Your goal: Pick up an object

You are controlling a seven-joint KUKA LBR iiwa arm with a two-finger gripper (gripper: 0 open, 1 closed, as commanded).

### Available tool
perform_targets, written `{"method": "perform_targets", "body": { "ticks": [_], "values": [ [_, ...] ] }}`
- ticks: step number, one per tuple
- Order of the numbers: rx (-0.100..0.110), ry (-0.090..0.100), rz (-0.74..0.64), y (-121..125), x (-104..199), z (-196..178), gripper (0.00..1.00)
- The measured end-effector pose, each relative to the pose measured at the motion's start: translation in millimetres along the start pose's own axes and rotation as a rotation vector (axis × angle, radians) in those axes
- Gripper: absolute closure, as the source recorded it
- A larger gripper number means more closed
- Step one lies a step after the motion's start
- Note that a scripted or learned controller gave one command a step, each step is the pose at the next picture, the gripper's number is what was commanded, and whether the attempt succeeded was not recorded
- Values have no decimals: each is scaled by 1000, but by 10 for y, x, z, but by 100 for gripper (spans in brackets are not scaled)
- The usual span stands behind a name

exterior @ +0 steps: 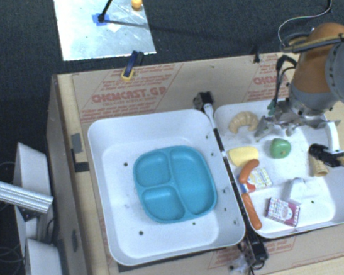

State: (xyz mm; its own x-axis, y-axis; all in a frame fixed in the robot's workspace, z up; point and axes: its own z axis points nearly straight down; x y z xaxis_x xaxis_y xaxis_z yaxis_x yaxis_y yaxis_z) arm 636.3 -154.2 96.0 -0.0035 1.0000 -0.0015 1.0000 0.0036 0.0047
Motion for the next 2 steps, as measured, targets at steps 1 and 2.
{"method": "perform_targets", "body": {
  "ticks": [1, 2],
  "values": [
    [4, 1, 3, -303, 62, 116, 0],
    [1, 1, 1, -290, 62, 4, 100]
  ]
}}
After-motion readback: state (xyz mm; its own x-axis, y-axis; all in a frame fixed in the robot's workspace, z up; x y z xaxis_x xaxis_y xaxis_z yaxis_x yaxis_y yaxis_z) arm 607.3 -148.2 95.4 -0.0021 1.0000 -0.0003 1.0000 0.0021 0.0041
